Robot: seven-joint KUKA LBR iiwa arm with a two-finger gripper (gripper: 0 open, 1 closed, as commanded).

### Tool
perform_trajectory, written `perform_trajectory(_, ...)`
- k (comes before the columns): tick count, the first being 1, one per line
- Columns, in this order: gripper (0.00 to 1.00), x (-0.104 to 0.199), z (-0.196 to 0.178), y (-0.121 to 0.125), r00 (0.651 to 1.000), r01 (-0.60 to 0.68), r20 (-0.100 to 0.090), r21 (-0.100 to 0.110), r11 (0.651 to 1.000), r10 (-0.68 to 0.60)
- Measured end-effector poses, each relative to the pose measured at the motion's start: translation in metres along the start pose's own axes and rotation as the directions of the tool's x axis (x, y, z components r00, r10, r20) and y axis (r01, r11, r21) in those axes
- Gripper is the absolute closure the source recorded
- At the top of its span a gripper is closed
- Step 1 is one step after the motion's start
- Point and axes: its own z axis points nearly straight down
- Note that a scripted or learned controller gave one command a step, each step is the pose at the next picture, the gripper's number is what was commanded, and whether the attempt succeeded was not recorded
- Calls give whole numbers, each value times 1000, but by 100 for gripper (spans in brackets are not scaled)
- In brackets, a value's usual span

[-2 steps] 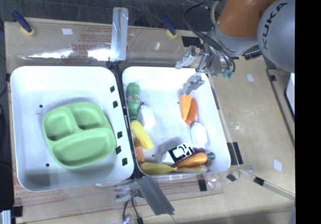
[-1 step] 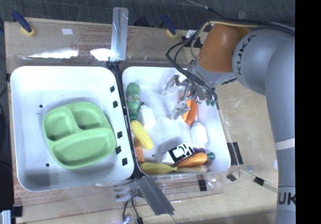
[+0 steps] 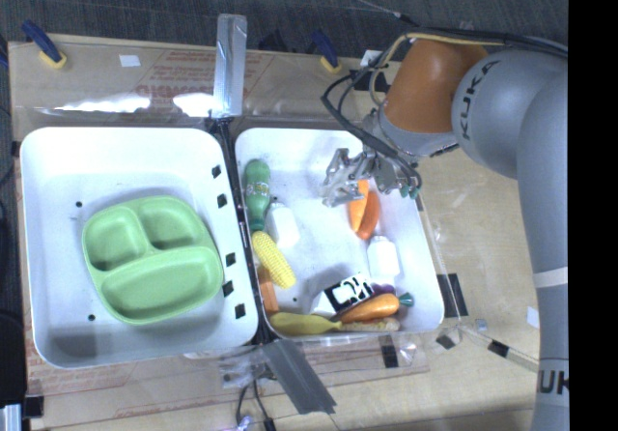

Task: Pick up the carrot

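Jaws of the gripper (image 3: 344, 178): whether open or shut cannot be told; the carrot (image 3: 365, 212) lies just right of and below them in the right bin (image 3: 319, 144). Corn (image 3: 272, 258) sits lower left; the green tray (image 3: 150, 255) fills the left bin (image 3: 48, 226)

One fixed camera looks down, seemingly at a slant, on both white bins (image 3: 39, 226) from above.

divided plate (image 3: 150, 260) in left bin (image 3: 39, 226), carrot (image 3: 366, 214) in right bin (image 3: 425, 265)
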Motion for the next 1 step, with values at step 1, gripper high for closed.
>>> perform_trajectory(1,100,-17,-45,-11,982,-191,-1,1,982,191)
